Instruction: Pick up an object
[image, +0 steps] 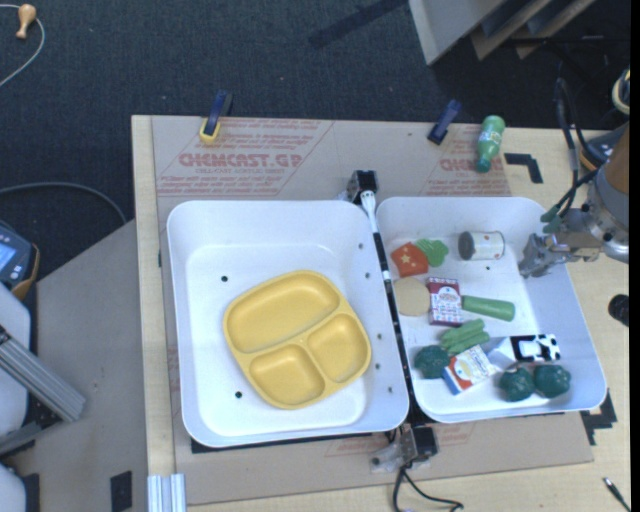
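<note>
While gripper (545, 255) hovers at right bin (590, 345) rim, grip state unclear, brown bench (300, 155), dark carpet (150, 60).

This looks like a robotics lab, not a home. A table (300, 150) covered with printed protective board fills the middle of the frame, the sheet held down by clamps (213, 117) along its upper edge. Two white bins (190, 250) sit side by side on it, joined by black clips (362, 185), and toy food (410, 259) lies in the right one. Loose cables (572, 130) run at the upper right, dark carpet (150, 60) lies behind, and an aluminium frame rail (40, 375) shows at the lower left.
</note>
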